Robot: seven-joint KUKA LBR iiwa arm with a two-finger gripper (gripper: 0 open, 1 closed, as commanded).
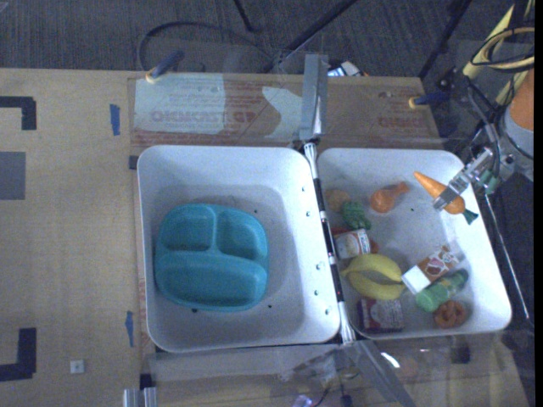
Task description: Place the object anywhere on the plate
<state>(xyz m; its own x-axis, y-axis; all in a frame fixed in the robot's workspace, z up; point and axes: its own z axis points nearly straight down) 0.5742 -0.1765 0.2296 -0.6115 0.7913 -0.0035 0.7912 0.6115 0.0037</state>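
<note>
A robotics lab: two white bins (222, 166) sit on a cardboard-covered bench (68, 227) marked with blue tape (114, 119); behind the bins, cables (182, 36) and stand legs (335, 15) cross grey carpet.

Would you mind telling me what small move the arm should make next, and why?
Probably carry left toward the blue plate. The claw sits at the right bin's far right edge with the orange carrot apparently between its fingers, while the plate lies in the left bin, bearing nothing.
</note>
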